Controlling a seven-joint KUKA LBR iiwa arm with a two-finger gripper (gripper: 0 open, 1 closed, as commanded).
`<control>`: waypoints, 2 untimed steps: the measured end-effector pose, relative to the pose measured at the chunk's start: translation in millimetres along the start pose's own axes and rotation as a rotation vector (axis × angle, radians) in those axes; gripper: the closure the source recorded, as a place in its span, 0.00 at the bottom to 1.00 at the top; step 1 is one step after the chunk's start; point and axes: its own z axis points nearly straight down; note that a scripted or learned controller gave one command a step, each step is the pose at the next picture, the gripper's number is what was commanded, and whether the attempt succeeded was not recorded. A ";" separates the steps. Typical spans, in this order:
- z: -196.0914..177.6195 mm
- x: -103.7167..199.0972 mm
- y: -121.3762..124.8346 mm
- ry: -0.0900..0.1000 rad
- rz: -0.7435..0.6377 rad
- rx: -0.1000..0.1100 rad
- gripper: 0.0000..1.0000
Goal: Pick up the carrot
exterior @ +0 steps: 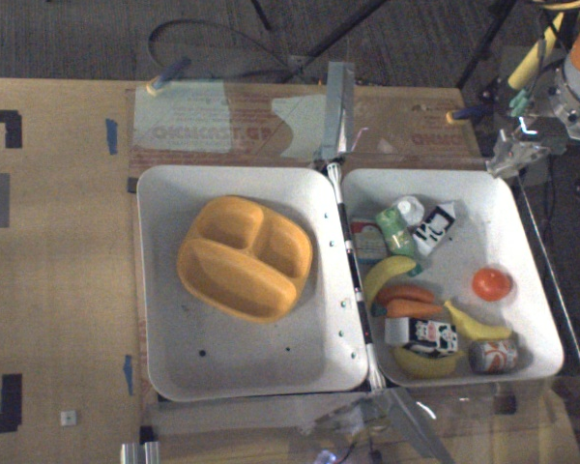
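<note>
The carrot (415,308) is a short orange stick lying flat in the right bin (522,249), left of centre. It rests between a yellow banana (387,275) above it and a small black-and-white carton (421,334) below it. A second orange-red piece (406,294) lies right against its upper side. My gripper (515,151) hangs off the grey arm above the bin's far right corner, well away from the carrot and over the rim rather than the contents.
The left bin (174,356) holds an orange divided plate (245,256). Also in the right bin are a green carton (396,223), a milk carton (433,228), a red tomato (491,283), another banana (479,326) and a can (492,356).
</note>
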 end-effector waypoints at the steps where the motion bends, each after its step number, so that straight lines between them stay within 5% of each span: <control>1: 28.4 -21.0 22.4 -0.002 0.390 -0.003 1.00; 2: 16.9 -19.5 23.6 -0.004 0.387 -0.008 1.00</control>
